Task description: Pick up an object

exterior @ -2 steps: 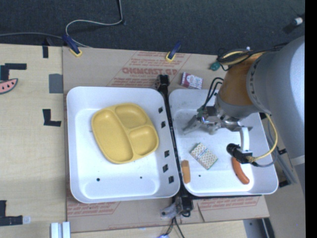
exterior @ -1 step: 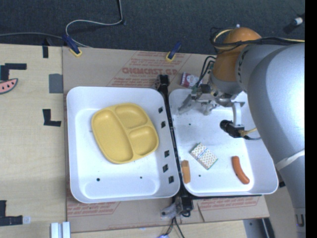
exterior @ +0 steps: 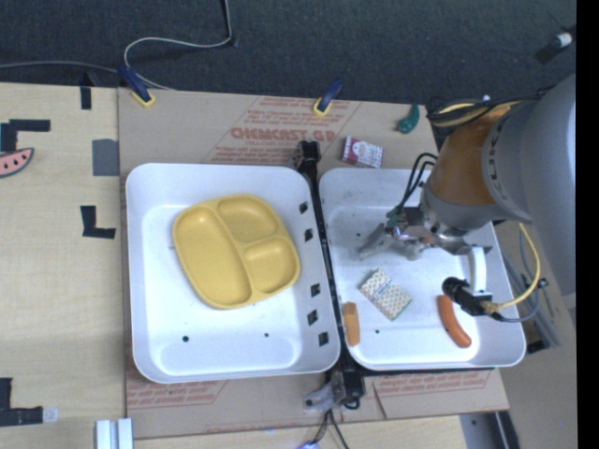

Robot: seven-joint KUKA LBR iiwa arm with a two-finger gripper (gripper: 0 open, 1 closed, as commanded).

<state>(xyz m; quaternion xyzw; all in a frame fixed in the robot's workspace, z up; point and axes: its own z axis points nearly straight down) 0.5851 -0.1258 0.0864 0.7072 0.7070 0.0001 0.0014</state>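
Grey and bulky, my arm (exterior: 524, 166) reaches over the right bin (exterior: 423, 349), where my gripper (exterior: 382, 241) hangs open and holds nothing above the bin floor. Below it lie a checkered packet (exterior: 386, 294), then an orange sausage (exterior: 455, 322) farther right.

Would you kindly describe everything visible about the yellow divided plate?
The yellow divided plate looks like matte plastic, with rounded corners and three compartments: one large on its left, two smaller on its right. It lies flat, face up, turned at a slant, in the upper middle of the left bin. Nothing rests in it or touches it.
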